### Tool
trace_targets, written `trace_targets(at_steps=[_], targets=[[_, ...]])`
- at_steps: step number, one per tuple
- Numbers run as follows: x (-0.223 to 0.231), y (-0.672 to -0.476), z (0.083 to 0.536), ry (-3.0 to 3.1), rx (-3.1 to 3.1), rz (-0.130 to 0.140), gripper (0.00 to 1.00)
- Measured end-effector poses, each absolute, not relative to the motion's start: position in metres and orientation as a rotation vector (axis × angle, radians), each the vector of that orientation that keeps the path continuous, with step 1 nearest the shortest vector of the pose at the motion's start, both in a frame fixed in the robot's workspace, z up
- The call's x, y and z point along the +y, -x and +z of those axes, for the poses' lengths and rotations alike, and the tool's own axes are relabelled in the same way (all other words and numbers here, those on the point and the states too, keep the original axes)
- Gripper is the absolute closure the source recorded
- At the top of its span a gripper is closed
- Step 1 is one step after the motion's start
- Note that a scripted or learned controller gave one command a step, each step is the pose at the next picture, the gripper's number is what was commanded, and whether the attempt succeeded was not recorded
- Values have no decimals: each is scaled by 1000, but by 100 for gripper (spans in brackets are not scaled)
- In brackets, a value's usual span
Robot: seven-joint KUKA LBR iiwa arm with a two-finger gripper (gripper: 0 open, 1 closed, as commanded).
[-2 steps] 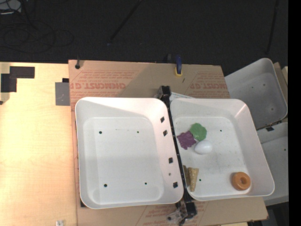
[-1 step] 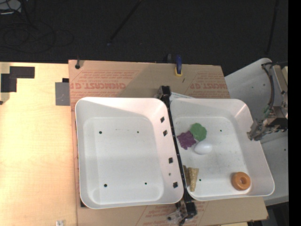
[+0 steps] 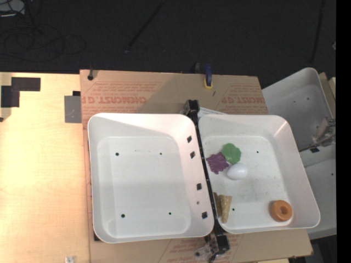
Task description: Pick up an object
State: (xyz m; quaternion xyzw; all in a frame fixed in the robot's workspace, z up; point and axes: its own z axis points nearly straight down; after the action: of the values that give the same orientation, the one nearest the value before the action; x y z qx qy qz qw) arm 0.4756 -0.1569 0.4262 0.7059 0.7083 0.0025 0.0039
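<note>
Camera view, looking down at a slant on the tabletop (image 3: 38, 163); two shallow white bins side by side on a sheet of brown cardboard (image 3: 164, 92) with red print; left bin (image 3: 104, 130) sits beside the right bin (image 3: 274, 130), rims touching along a middle seam with small black clips (image 3: 193, 154); right bin carries all the objects; green lump (image 3: 232, 153) near the middle of the bin, purple lump (image 3: 216, 162) touching it at its lower left, white egg-shaped thing (image 3: 237, 172) just below both and touching or nearly so; tan cone-like piece (image 3: 224, 206) lies at the bin's left wall near the front; orange ring, doughnut-like (image 3: 282, 211), sits in the front right corner, well apart from the cluster; nothing lies over any of the objects; a yellow and blue clamp (image 3: 208, 78) stands at the far edge of the cardboard; a pale grey panel (image 3: 299, 95) lies right of the right bin; dark floor with cables beyond the tabletop; claw state cannot be told from this picture.
</note>
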Motion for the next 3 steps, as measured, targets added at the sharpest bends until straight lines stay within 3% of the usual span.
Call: trace_targets(at_steps=[1, 2, 3], targets=[[-109, -475, 304, -2226, 2236, -11, 100], [-88, -476, 382, -2217, 2223, 2, 100], [-55, -475, 291, -2224, 2230, -9, 100]])
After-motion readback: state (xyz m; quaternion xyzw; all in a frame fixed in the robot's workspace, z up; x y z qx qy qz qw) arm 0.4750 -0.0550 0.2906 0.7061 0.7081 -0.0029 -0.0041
